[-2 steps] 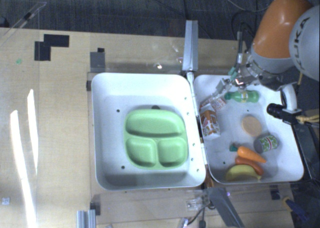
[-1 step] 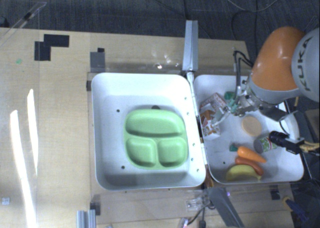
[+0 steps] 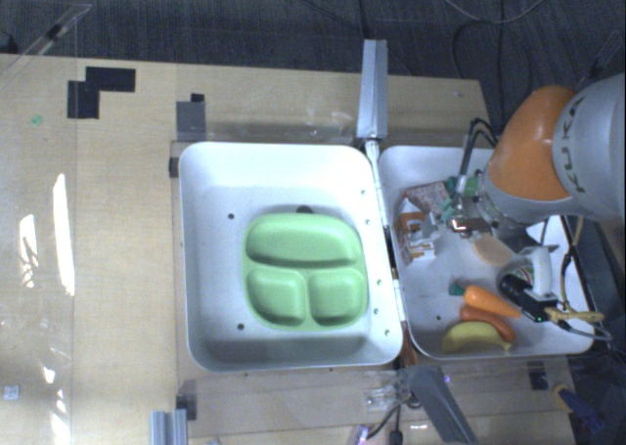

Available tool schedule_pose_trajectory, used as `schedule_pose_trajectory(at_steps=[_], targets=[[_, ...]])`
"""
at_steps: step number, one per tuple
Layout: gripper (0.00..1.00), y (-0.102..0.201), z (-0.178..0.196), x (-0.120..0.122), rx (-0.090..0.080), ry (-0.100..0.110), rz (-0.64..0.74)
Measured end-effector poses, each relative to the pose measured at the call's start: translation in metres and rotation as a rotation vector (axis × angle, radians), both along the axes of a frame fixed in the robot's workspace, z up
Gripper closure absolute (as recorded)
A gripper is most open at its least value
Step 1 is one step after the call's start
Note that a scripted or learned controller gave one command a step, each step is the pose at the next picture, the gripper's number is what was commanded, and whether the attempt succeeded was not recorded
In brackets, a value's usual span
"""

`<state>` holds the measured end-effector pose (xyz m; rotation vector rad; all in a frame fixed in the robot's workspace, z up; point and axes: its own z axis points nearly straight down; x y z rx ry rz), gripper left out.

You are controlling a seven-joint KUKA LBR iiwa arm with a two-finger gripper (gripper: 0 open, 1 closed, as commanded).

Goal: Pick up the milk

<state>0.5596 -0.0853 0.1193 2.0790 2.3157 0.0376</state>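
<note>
Two white bins sit side by side on the tabletop (image 3: pixel 108 267), their inner rims meeting along a metal divider rail (image 3: pixel 374 91). The left bin (image 3: pixel 205 238) holds one green tray (image 3: pixel 304 269) with three compartments, lying near the middle and leaving bare floor on every side, widest along the left wall. The right bin (image 3: pixel 430 331) is crowded: the arm (image 3: pixel 562 155) reaches in from the right and covers its upper right part. The end effector (image 3: pixel 460 210) hangs low over the upper middle of this bin; whether it is released or clenched cannot be told. Just to its left, close to the bin's left wall, lies one small carton with brown and white print, seemingly the milk (image 3: pixel 419 223), partly under the wrist. Near the front wall lie one carrot (image 3: pixel 489 303) and one banana (image 3: pixel 472 336), touching each other. Open floor remains in the lower left of the right bin
</note>
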Motion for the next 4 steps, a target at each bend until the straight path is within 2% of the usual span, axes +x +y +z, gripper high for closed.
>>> schedule_pose_trajectory(at_steps=[1,2,3,4], targets=[[0.0,0.002,-0.009,0.059,0.003,-0.009,-0.028],[0.0,0.0,-0.008,0.042,0.0,-0.027,-0.012],[0.0,-0.008,-0.009,0.051,0.003,-0.014,0.037],[1.0,-0.005,0.007,0.056,0.004,-0.03,0.044]])
